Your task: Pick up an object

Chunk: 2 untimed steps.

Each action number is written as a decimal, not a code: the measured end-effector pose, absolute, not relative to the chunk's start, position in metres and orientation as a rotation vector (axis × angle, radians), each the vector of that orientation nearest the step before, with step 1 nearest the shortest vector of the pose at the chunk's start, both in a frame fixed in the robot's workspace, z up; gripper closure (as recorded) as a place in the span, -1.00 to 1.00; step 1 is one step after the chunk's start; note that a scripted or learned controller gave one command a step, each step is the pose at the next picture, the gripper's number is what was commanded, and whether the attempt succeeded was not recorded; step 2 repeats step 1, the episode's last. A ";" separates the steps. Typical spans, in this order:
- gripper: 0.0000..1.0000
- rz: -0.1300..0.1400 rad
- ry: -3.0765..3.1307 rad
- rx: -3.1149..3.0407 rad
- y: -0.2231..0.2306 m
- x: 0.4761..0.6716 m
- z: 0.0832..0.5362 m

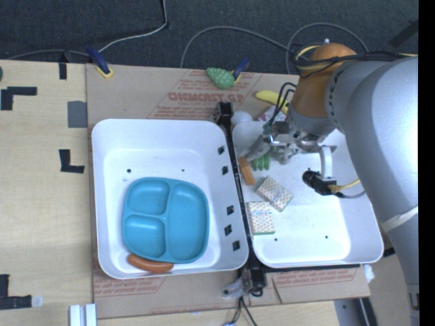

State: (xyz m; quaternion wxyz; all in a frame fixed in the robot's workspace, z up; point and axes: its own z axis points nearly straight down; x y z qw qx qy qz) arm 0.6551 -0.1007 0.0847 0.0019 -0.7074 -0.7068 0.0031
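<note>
My gripper (272, 147) is down in the right bin (340, 240), near its far-left corner and close against the divider between the bins; fingers too tangled in wrist hardware to read, so I cannot tell how far they are spread or whether anything sits between them. Just under and beside the gripper: green object (262, 161) and orange piece (246, 174), with two patterned packets (275, 193) a little nearer the bin's front. Left bin (109, 182), other side of the divider: blue divided plate (166, 219), orange sausage (149, 264) at its front edge.
</note>
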 end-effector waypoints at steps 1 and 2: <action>1.00 0.006 -2.223 -2.220 -0.100 0.656 0.094; 1.00 0.006 -2.223 -2.220 -0.100 0.656 0.094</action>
